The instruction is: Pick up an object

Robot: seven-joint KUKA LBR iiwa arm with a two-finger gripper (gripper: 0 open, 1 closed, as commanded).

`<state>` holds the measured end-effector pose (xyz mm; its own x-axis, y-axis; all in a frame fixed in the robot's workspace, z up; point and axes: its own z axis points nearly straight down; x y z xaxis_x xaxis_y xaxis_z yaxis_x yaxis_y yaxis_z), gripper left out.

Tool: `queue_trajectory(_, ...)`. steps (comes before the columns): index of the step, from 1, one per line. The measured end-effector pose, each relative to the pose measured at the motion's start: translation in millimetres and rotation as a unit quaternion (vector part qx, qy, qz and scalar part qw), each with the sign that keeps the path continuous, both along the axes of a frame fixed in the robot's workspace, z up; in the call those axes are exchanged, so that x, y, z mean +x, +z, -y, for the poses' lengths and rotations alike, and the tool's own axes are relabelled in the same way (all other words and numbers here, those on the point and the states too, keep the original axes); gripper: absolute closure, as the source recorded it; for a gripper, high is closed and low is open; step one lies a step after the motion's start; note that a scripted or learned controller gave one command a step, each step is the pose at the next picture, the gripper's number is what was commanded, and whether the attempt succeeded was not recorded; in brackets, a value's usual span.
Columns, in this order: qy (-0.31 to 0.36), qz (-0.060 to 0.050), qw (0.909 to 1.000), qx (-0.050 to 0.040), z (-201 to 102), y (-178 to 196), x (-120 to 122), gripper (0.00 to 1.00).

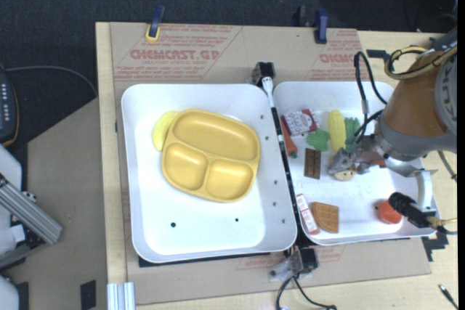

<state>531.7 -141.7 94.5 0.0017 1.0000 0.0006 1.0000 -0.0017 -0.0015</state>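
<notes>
I'm sitting low in the right bin point(407, 232) with the gripper point(344, 168) near its middle; can't tell how the tool is set or if it's got anything. Closest target is the brown block point(312, 163), just toward the bin's left wall. I'd go straight down, centred. Corn point(336, 128) and green piece point(318, 139) crowd the far edge, yellow tray point(209, 155) fills the left bin

At the frame's right edge, the rounded grey arm point(445, 94) wears a broad orange band point(408, 107) — black and yellowish cables point(361, 87) loop beside it.
</notes>
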Motion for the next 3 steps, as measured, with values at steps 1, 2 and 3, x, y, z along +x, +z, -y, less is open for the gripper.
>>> queue_trajectory(1,0.001,0.002,1.0,-0.001,-0.1,40.7,-1.1,1.0)
queue_trajectory(2,0.001,0.002,1.0,-0.001,-3.0,83.6,-5.9,1.0)
queue_trajectory(3,0.001,0.004,1.0,-0.0014,-2.8,133.3,-4.6,1.0)
